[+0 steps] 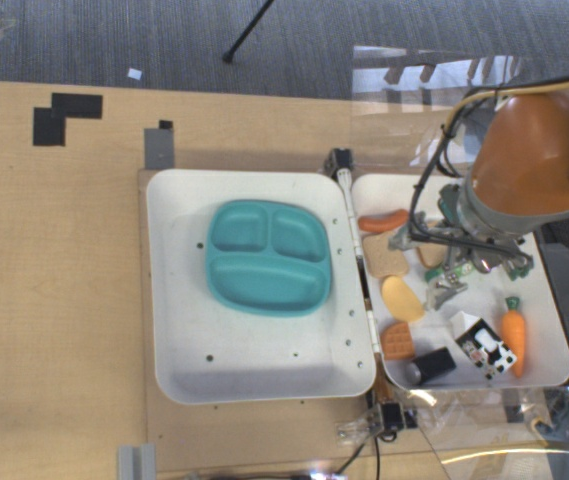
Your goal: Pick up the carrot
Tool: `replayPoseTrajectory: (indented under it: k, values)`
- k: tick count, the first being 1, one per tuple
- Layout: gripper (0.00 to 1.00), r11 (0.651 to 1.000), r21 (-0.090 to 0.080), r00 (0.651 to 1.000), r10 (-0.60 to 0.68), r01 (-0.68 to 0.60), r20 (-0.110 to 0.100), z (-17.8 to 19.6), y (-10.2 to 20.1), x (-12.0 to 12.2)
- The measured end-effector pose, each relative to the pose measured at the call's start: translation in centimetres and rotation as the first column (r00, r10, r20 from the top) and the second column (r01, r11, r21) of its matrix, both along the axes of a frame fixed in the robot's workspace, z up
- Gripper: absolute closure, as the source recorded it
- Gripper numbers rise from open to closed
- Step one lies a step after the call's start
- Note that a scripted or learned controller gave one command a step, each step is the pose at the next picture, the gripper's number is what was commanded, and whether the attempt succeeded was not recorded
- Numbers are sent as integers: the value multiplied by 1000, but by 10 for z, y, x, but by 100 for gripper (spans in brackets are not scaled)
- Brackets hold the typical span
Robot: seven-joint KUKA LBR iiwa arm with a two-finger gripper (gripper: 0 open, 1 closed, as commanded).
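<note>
Hovering gripper (451,280), jaw state indiscernible; one carrot (513,333) lay just beyond it. Two white bins (264,383), one teal tray (266,256), wooden bench (64,298), grey carpet (164,18).

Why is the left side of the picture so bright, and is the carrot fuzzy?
In the camera view, light glares on the bench's left edge and on clear plastic behind the bins; the carrot is a bit soft but its orange body and green top are plain; the teal tray is evenly lit.

Glossy white plastic bins (264,388), wooden bench (64,298)
</note>
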State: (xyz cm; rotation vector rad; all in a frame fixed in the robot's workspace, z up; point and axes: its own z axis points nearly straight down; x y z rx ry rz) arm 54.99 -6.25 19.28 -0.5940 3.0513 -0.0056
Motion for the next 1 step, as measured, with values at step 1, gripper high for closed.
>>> replayPoseTrajectory:
  k: [1]
  values:
    - [0, 996, 0, 995, 93, -93, -30, -91, -25, -23]
